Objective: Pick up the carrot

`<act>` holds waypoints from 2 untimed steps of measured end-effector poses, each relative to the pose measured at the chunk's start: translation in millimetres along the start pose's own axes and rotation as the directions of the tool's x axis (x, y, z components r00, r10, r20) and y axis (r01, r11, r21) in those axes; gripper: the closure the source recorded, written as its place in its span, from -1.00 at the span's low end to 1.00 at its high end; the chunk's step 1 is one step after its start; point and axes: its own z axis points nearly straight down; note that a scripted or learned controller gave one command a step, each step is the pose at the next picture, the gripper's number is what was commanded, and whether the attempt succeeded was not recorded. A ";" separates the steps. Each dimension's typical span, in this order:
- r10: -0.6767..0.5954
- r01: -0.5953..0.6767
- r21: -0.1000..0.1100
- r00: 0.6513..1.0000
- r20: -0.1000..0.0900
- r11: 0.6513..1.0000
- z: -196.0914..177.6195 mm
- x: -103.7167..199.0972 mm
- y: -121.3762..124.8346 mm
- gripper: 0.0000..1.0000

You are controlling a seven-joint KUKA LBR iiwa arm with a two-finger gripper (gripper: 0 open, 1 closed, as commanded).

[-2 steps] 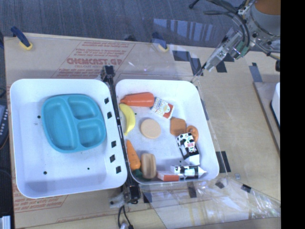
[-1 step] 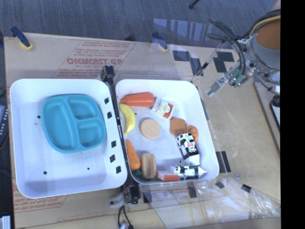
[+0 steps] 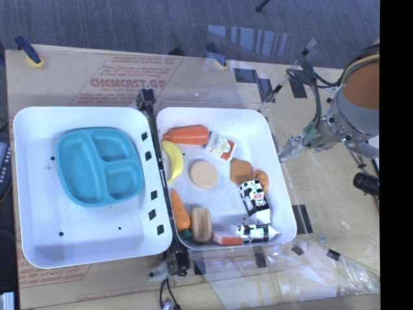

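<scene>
The carrot (image 3: 180, 210), short, orange and tapered, lies in the right bin (image 3: 274, 131) against its left wall, near the front. My gripper (image 3: 288, 152) hangs outside that bin, just past its right rim and well to the right of the carrot, with nothing seen in it. The arm's orange band (image 3: 361, 86) shows at the right edge.
A long orange-red sausage-like item (image 3: 186, 134), a banana (image 3: 173, 160), a tan disc (image 3: 204, 174), a sauce packet (image 3: 219, 146), a brown piece (image 3: 241, 170), a cow-print carton (image 3: 254, 196), a small loaf (image 3: 201, 223) and a bottle (image 3: 255, 232) share the right bin. The left bin holds a blue divided plate (image 3: 100, 165).
</scene>
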 end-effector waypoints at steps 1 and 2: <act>-0.001 0.001 -0.001 1.000 0.000 1.000 -0.3 0.4 0.5 -1.00; 0.372 -0.372 -0.003 0.928 -0.001 0.928 44.7 22.0 62.6 -1.00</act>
